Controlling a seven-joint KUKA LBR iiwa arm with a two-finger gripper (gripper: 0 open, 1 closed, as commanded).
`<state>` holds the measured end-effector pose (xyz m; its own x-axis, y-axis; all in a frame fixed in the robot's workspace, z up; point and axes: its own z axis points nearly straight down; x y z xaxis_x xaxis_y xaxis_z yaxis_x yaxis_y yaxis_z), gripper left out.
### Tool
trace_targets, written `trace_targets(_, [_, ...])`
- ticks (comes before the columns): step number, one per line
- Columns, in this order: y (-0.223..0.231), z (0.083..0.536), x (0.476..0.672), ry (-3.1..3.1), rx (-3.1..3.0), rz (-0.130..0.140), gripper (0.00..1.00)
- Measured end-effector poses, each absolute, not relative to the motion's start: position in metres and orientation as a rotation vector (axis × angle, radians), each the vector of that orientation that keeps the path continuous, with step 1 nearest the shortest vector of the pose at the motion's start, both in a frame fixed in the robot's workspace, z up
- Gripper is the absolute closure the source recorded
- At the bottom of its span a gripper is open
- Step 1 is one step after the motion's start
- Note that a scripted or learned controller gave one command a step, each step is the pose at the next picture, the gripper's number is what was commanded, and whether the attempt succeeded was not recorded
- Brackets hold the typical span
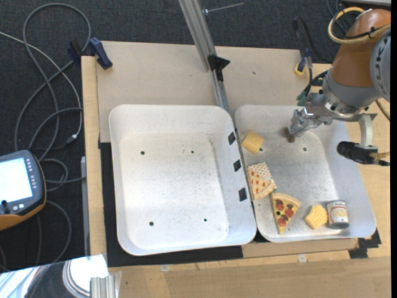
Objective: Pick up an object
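The grey metal two-finger gripper (295,129) hangs low in the right speckled white bin (347,166); whether its jaws are parted, I cannot tell. Nearest lies a rounded yellow cheese chunk (252,143), with bare floor between.

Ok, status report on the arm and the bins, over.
Gripper low over right bin, far end, holding nothing. Nearest item: yellow cheese block, untouched. Pizza slice, waffle piece, small can lie apart, nothing blocking.

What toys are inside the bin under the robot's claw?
The right bin holds a yellow chunk, a waffle piece, a pizza slice, a cheese wedge and a small can. The gripper covers a little floor.
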<state>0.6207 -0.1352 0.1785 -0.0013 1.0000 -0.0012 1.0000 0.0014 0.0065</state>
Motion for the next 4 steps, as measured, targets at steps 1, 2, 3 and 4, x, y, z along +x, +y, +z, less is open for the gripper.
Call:
trace_targets(1, [-0.135,0.225,0.622,2.219,2.215,0.007,1.0])
trace_targets(2, [-0.072,0.223,0.612,2.234,2.217,0.001,1.0])
trace_targets(3, [-0.013,0.225,0.594,2.234,2.217,0.0,1.0])
trace_targets(4, [0.039,0.218,0.585,2.234,2.218,-0.002,1.0])
